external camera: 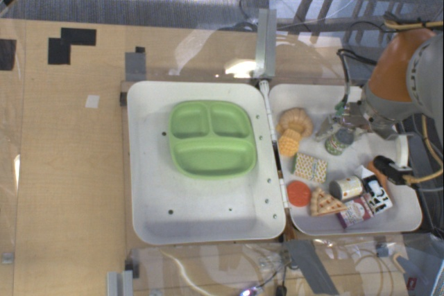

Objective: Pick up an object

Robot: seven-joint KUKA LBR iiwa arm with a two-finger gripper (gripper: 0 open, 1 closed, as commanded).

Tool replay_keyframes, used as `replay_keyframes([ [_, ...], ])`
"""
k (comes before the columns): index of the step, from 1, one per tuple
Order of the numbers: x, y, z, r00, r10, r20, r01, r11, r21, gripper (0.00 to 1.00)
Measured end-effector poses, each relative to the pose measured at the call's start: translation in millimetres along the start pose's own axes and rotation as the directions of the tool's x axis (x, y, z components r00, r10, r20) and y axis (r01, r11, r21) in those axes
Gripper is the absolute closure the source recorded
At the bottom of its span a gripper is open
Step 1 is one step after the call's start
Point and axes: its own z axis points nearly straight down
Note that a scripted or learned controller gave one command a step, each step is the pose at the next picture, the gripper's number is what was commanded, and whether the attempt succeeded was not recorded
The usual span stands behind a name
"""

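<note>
Toward twelve o'clock of the right bin (414,217): small greenish can (339,143), tucked right beneath the gripper (338,123). Cannot tell whether grasping, clenched or released.

At nine o'clock of the can: tan bread roll (296,119), with yellow corn piece (288,143) just below. At seven o'clock: patterned square (310,167), then red disc (299,193) and pizza slice (325,203). At five o'clock: black-and-white block (378,199).

Farther out at nine o'clock: left bin (142,156), bearing a green divided plate (211,138).

A divided plate (211,138) lies in the left bin (149,218).
</note>
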Motion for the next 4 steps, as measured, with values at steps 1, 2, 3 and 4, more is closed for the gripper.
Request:
replay_keyframes([
  [1, 25, 44, -46, 0.964, -0.267, -0.001, 0.267, 0.964, 0.003, 0.0],
  [2, 17, 57, -20, 0.959, -0.283, 0.006, 0.283, 0.959, -0.009, 0.0],
  [3, -34, -38, -1, 0.945, -0.327, -0.005, 0.327, 0.945, 0.001, 0.0],
  [4, -11, 45, 2, 0.956, -0.292, -0.001, 0.292, 0.956, 0.002, 0.0],
])
